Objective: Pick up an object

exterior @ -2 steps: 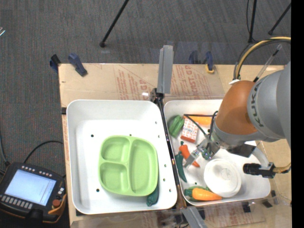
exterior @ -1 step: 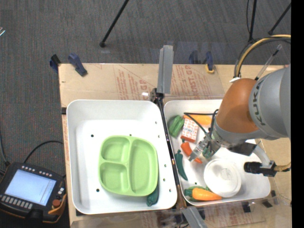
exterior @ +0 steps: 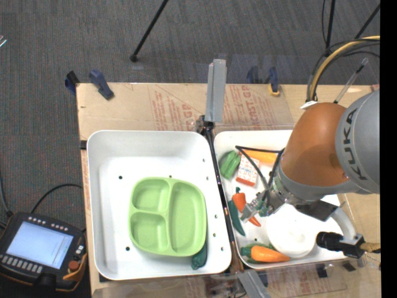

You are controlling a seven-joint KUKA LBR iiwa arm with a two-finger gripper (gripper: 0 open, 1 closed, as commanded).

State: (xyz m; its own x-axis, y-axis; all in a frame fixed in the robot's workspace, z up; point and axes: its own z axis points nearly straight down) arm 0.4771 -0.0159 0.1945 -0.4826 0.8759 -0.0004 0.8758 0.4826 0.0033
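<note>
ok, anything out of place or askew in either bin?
One thing: a dark green object sits wedged under the front corner of the light green three-compartment plastic plate in the left white bin, mostly hidden. Nothing looks spilled or broken.

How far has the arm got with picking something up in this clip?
Done: the arm has reached into the right bin, with the hand low over the toys near its left wall. In hand: it sits right at a small orange-red toy, but whether that is gripped can't be told. Left: a clear grasp and lift. The orange carrot and green pepper lie untouched; the green plate sits in the left bin.
</note>
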